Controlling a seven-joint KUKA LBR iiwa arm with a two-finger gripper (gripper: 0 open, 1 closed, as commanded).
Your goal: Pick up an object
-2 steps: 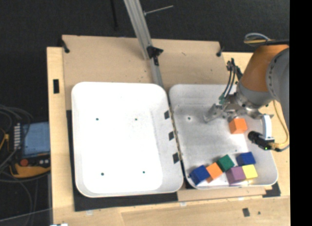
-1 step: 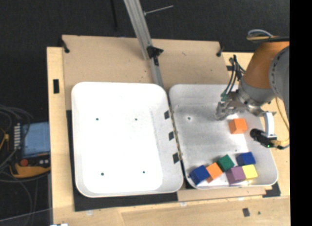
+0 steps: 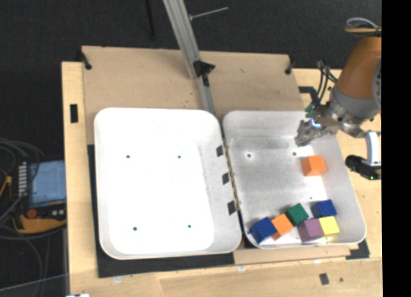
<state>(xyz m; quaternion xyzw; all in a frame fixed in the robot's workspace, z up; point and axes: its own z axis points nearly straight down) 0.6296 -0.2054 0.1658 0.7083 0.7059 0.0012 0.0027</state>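
Dark floor around a light wooden bench [image 3: 160,71], brown board across its upper part. A metal pole [image 3: 183,29] runs from the top of the frame down to the gap between the bins. Cables and a blue-and-orange device [image 3: 42,193] sit at the left edge, off the bench.

Two white bins side by side. Left bin [image 3: 115,129] takes up the centre-left. Right bin [image 3: 257,135] takes up the centre-right and holds all the blocks.

Orange block [image 3: 313,165] lies alone in the right part of the right bin, well apart from the others. The rest cluster along that bin's lower edge: blue block [image 3: 262,229] at lower left, a second orange block [image 3: 282,224] touching it, green block [image 3: 297,213] just beside that, purple block [image 3: 311,229] and yellow block [image 3: 329,226] side by side, dark blue block [image 3: 323,209] just above the yellow one.

The arm [image 3: 359,77] comes in from the upper right, orange band near the frame edge. Jaws [image 3: 303,136] sit over the upper right of the right bin, above and left of the lone orange block, apart from it. Cannot tell how far open they are; too small and blurred. No block visible between them.
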